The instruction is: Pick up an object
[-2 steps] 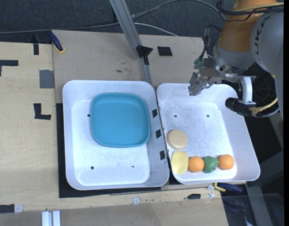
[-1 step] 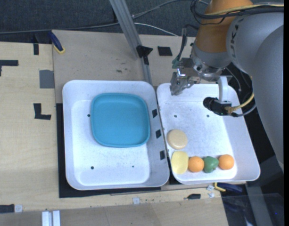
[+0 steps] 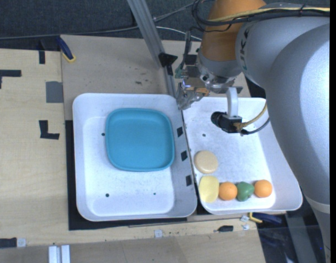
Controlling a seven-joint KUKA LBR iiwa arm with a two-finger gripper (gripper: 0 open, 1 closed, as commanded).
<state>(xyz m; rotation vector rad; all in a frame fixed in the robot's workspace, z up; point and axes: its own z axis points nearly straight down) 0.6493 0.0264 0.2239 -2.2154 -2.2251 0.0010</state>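
Note:
Along the near edge of the right bin (image 3: 250,152) lie a beige round piece (image 3: 205,161), a yellow piece (image 3: 209,189), an orange ball (image 3: 227,191), a green piece (image 3: 244,190) and a second orange ball (image 3: 262,188). My gripper (image 3: 187,95) hangs at the far left corner of that bin, close to the wall shared by the two bins and well away from the objects. I see nothing held in it.
A blue square plate (image 3: 139,138) lies in the left bin (image 3: 91,163). A slanted metal pole (image 3: 151,32) rises behind the bins next to the gripper. The grey arm covers the right side of the view.

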